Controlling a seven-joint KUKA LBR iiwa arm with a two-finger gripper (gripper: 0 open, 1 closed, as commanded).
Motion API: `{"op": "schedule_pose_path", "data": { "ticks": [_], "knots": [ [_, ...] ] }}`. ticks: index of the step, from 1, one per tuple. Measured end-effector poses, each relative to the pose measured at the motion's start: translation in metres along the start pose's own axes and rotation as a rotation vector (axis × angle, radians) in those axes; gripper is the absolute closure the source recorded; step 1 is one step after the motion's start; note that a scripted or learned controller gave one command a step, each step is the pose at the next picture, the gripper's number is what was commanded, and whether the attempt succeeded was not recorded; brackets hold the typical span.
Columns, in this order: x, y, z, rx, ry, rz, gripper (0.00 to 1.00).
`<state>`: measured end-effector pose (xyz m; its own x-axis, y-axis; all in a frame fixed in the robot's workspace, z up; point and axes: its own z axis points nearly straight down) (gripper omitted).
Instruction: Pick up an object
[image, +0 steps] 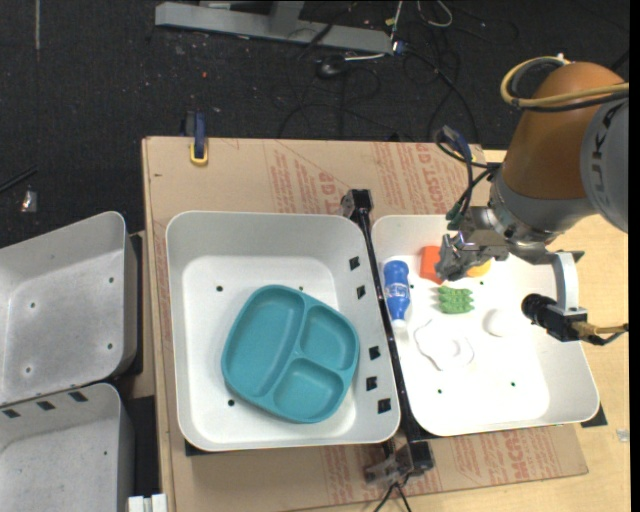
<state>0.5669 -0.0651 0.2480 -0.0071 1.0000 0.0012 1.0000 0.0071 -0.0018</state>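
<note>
Hovering claw (458, 262) near right bin's (520, 405) back edge.

view: single fixed camera above the bench | facing: down at a slant | range: wide enough for both white bins, left bin (190, 300) and right bin (560, 390) | arm (560, 140) enters from the right
</note>
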Motion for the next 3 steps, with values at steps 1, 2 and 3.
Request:
{"op": "schedule_pose_path", "data": {
  "ticks": [1,2,3],
  "knots": [
    [0.057,-0.010,0.005,0.000,0.000,-0.001,1.00],
    [0.102,-0.005,0.003,-0.003,0.000,-0.001,1.00],
    [0.163,-0.002,-0.001,-0.003,0.000,-0.002,1.00]
  ]
}}
